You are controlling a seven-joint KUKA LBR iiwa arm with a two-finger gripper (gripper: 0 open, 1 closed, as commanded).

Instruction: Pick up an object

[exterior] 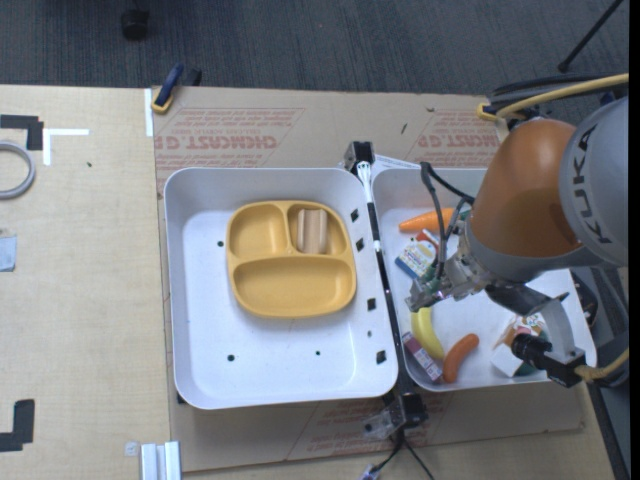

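The arm reaches over the right bin [480, 380] from the right, its orange band and wrist hiding much of the bin's middle. The gripper [427, 290] hangs low near the bin's left side, just above a yellow banana [428, 333]. Right of the banana lies an orange-red sausage [459, 356]. An orange carrot [424, 222] rests near the bin's back, and a small blue-and-white packet [415, 260] lies just behind the gripper. A dark purple packet [421, 360] sits along the front left wall.
The left bin [200, 348] holds a yellow divided plate [290, 278] with a tan block [311, 231] in its back right compartment. A white and orange item [520, 343] lies at the right bin's front right. Black clamps join the bins at the middle.
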